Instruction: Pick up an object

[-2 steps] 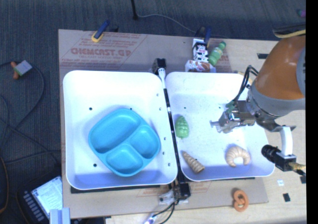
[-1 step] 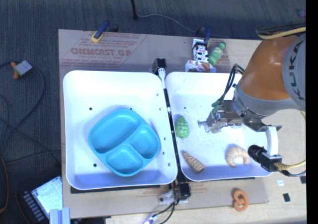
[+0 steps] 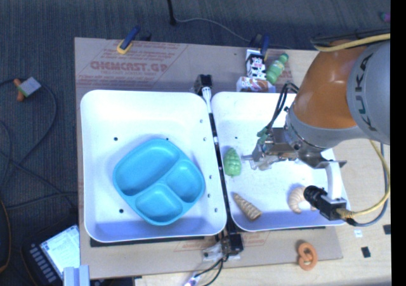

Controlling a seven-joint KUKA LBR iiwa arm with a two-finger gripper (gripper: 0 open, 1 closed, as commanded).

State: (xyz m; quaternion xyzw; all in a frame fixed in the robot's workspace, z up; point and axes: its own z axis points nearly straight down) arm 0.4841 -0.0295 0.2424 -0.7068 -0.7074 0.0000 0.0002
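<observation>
Camera view: two white bins are seen side by side on a bench. A blue divided plate (image 3: pixel 160 181) is held in the left bin (image 3: pixel 101 113). In the right bin (image 3: pixel 238 113), a green toy (image 3: pixel 232 162) is placed by the left wall, a tan cone shell (image 3: pixel 245 206) near the front edge, and a pale shell (image 3: pixel 296 199) further right. The gripper (image 3: pixel 265 158) is poised low in the right bin, just right of the green toy; nothing is seen between its fingers, which appear parted.
</observation>
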